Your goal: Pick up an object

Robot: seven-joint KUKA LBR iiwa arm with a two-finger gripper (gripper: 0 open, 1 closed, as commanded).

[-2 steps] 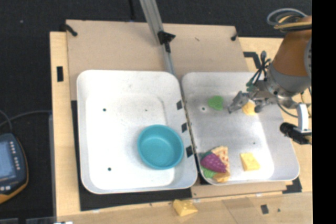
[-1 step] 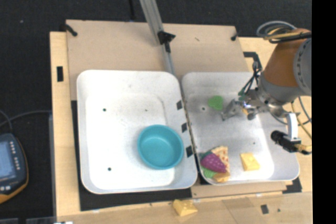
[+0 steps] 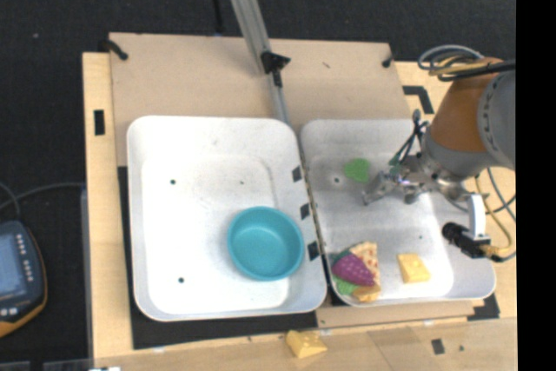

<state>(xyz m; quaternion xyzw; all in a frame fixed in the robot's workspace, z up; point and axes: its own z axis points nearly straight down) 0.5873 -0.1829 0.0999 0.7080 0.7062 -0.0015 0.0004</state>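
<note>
From the camera above the counter [image 3: 191, 82], the end effector [image 3: 393, 184] hangs low over the middle of the right bin [image 3: 452, 278], its dark metal parts spread just above the bin floor. How far it is open cannot be told, and nothing can be made out in its grasp. The green object [image 3: 357, 169] lies just beside it on the bin floor, toward the left bin [image 3: 156, 152], near but apart from it as far as the view allows. Toward the near edge of the right bin, well apart from the end effector, lie a purple grape-like toy [image 3: 353, 268], a pale wedge-shaped piece [image 3: 366, 255] touching it, and a yellow block [image 3: 413, 268]. A blue bowl [image 3: 266, 242] sits upright in the left bin near its right wall. Another yellow piece [image 3: 305, 344] lies on the counter in front of the bins. The arm [image 3: 469, 122] comes in from the right, its orange band above the wrist, and bends down over the right bin.
</note>
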